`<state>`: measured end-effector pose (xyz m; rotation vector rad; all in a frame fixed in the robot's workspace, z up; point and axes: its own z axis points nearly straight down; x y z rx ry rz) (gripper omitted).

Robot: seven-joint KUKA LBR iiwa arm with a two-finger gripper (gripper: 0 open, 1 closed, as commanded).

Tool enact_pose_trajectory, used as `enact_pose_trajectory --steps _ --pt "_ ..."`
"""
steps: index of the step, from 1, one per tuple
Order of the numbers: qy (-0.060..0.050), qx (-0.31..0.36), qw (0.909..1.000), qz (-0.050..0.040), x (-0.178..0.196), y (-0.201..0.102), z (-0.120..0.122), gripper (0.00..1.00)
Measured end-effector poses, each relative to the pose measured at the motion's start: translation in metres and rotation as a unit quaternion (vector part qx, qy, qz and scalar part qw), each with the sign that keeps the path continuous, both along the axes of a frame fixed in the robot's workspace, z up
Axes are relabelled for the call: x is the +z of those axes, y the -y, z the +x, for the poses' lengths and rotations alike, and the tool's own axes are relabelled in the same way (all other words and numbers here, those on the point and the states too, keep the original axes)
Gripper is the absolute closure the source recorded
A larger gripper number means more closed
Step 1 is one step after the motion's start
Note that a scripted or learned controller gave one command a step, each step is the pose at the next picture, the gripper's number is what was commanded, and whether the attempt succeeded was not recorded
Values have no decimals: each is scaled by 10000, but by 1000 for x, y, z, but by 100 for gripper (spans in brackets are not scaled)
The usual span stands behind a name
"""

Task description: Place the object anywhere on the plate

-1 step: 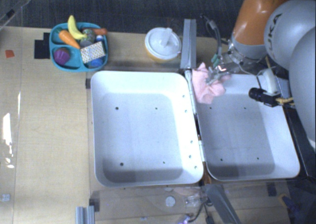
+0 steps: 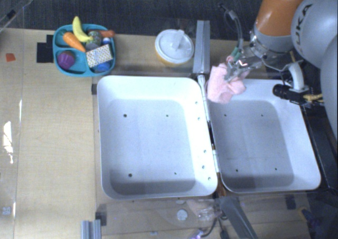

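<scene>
Up at the right bin's [image 2: 296,180] far left corner, the gripper [image 2: 236,68] pinches a pink cloth [image 2: 222,87], which hangs over the rim. Its fingertips are buried in the folds. Well left sits the plate [image 2: 57,56], crowded with toys, the arm [image 2: 296,6] cut off at right.

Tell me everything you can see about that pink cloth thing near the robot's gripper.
The pink cloth looks like soft, pale pink fabric, bunched and crumpled into a loose wad rather than spread flat. It hangs at the upper left corner of the right bin, over the bin's rim beside the divider between the two bins. Its upper right part sits between the fingers of the gripper, which appears to pinch it there, while the lower folds droop. Whether the bottom rests on the bin is unclear.
</scene>
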<state>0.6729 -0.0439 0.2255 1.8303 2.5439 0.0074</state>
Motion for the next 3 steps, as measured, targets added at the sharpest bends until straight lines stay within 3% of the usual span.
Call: enact_pose_trajectory --steps 1,2,3 --pt "-10 2000 9798 -11 -9 -42 -18 100" --pt "-7 3927 9197 -18 -11 -96 -45 100" --pt "13 5680 8230 -33 4 -143 -63 100"
